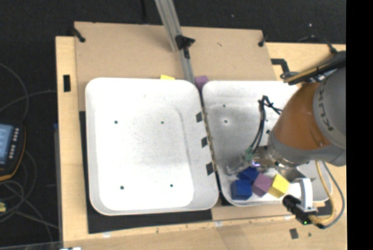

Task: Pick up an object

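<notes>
The right bin (pixel 233 109) holds a small cluster at its near edge. A blue block (pixel 241 189) lies there, with a second blue block (pixel 249 174) just above it. Beside them are a purple block (pixel 263 185) and a yellow block (pixel 280 185). My gripper (pixel 246 162) is low in this bin, directly over the upper blue block, at the end of the orange-banded wrist (pixel 297 120). The arm hides the bin's right part.
The left bin (pixel 143 144) lies beside the right one. A small yellow piece (pixel 167 77) and a purple piece (pixel 201 81) rest on the bench behind the bins. A slanted metal pole (pixel 166 4) rises from the back. Cables and a handheld device (pixel 9 150) are at the far left.
</notes>
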Motion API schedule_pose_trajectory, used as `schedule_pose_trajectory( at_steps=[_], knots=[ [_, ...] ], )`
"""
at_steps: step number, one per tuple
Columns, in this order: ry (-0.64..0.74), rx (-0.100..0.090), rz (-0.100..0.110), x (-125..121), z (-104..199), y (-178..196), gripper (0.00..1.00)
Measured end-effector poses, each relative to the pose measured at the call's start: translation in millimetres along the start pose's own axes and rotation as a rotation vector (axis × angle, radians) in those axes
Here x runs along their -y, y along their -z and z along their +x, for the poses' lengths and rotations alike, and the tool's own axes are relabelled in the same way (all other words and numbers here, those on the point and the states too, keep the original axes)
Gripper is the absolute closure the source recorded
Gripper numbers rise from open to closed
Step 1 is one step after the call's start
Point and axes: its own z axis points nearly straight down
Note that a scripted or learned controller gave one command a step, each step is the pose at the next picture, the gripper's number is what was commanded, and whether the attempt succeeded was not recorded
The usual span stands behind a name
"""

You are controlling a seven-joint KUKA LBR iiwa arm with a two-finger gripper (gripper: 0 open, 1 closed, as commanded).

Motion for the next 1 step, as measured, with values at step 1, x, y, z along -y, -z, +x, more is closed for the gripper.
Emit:
schedule_pose_trajectory(
  at_steps=[1],
  knots=[
    [0.005, 0.001, -0.001, -17.9, 29.0, 1.1, 0.0]
  ],
)
